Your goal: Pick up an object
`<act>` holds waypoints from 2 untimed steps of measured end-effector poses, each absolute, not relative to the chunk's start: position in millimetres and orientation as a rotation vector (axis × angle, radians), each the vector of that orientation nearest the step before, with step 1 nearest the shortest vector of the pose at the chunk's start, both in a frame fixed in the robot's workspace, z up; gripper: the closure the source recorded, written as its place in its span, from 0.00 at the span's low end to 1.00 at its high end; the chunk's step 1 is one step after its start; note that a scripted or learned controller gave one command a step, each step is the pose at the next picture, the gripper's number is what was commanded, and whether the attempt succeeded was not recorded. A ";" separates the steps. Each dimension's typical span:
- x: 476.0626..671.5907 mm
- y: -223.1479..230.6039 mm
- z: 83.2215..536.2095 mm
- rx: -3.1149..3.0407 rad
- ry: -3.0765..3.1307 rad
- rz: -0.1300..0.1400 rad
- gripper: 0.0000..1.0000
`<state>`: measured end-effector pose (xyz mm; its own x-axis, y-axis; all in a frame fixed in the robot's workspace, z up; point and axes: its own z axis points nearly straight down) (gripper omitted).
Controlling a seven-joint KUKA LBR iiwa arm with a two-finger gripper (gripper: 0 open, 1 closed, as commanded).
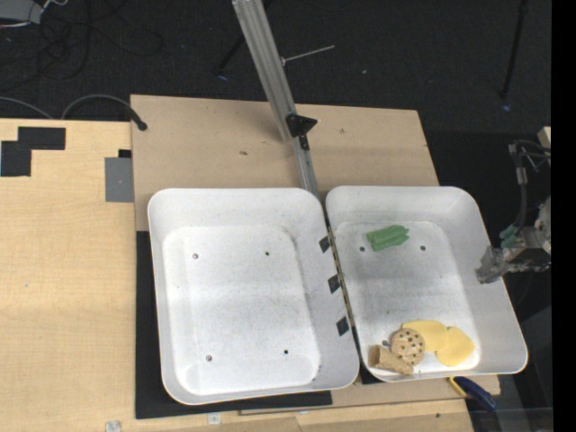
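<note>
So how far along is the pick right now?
Nothing looks picked. The green rectangular block, the round brown cookie and the pale yellow flat pieces all lie in the right white bin. The hand sits at that bin's right rim, nothing visibly held. Reaching in, grasping and lifting remain.

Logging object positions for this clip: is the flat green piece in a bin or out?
In. The flat green piece lies on the right white bin's floor, near its far wall.
</note>
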<state>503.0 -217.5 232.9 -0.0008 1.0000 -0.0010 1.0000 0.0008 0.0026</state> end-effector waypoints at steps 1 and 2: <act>519.1 -158.6 229.2 2.218 2.231 0.001 1.00; 548.9 -108.7 224.4 2.217 2.230 0.001 1.00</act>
